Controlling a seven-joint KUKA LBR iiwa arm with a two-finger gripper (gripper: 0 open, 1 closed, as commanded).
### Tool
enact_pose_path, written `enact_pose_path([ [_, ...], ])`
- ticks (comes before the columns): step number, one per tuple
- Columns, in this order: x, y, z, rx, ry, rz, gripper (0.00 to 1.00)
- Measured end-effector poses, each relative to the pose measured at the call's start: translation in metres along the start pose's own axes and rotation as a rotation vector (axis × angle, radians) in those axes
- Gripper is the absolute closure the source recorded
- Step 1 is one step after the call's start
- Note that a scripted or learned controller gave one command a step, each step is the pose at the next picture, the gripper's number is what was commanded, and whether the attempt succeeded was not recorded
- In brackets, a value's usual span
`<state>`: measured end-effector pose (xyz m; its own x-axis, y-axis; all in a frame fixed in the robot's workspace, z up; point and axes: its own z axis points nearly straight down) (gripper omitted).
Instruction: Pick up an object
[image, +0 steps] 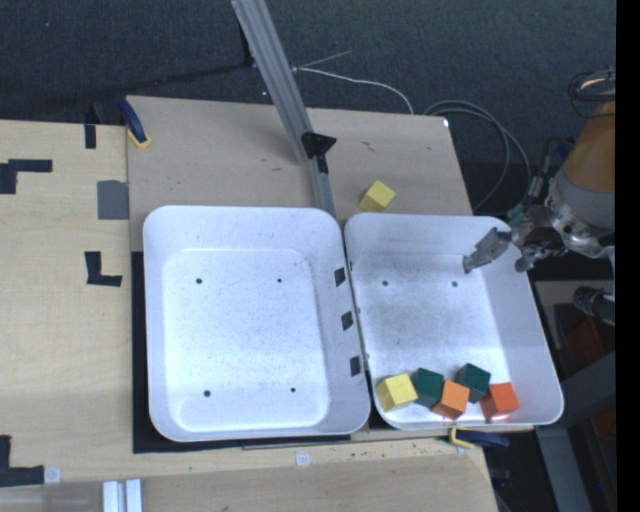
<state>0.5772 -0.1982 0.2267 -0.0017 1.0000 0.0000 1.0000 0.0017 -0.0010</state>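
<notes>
Several small blocks lie along the front edge of the right bin (520, 310): a yellow block (397, 390), a dark green block (428, 383), an orange block (454, 398), another green block (474, 379) and an orange-red block (501, 399). My gripper (505, 251) hangs over the bin's far right corner, well behind the blocks. Its two fingers (485, 249) stand apart with nothing between them.
The left bin (160, 300) sits beside the right one. A loose yellow block (377, 196) rests on the bench behind the bins. A grey slanted pole (285, 85) crosses the back of the bench. Cables (480, 125) trail at the back right.
</notes>
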Motion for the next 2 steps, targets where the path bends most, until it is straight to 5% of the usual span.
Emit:
enact_pose_path([
  [1,-0.008,0.014,-0.053,-0.006,-0.002,0.0,0.0],
  [2,-0.011,0.058,-0.094,-0.007,-0.003,-0.002,0.0],
])
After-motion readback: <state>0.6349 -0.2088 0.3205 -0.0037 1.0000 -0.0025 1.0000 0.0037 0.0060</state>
